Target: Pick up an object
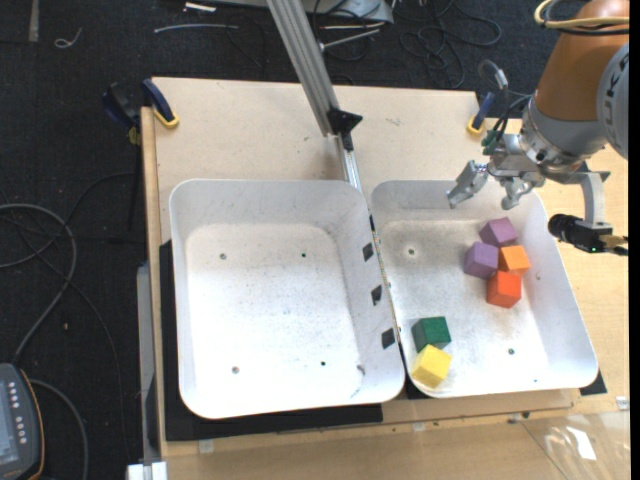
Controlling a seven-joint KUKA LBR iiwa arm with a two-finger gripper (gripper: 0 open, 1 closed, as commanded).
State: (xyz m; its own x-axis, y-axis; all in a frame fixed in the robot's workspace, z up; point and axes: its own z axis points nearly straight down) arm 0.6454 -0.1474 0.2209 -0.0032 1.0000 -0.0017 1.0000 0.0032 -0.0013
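Fingers (466,184) spread, empty, above right bin (560,363) (blocks (494,260) below).

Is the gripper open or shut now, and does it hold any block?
Open. The gripper has its jaws spread with bare space between them, above the far edge of the right bin. It holds no block.

Even, bright light falls from above; the white bins (268,208) glare slightly, shadows are soft, and the focus is a little grainy.
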